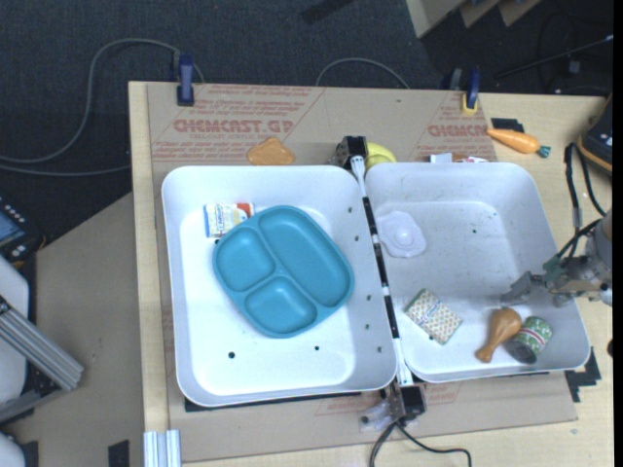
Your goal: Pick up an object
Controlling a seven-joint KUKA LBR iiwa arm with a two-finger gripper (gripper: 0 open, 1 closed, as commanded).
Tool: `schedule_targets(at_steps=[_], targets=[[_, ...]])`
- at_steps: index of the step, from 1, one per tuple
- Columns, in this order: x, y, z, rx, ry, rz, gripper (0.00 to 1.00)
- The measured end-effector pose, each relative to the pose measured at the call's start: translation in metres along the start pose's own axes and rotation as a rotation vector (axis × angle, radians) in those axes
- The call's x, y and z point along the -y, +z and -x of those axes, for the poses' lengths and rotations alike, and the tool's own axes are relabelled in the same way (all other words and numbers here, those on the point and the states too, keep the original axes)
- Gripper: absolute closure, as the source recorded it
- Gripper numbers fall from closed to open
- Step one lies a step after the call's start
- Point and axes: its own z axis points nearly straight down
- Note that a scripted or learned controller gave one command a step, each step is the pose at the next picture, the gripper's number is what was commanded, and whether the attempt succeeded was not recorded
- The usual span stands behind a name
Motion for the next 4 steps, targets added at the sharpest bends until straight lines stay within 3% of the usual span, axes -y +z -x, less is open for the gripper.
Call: schedule_targets(at_steps=[1,2,3,4], targets=[[-0.057,0.009,-0.006,0.004,-0.008,0.011,0.0],[-0.001,0.02,0.0,0.001,-0.001,0.002,0.0],[-0.005,0.008,-0.001,0.004,-0.004,0.009,1.0],[-0.005,-0.001,-0.001,0.006,-0.004,0.012,1.0]])
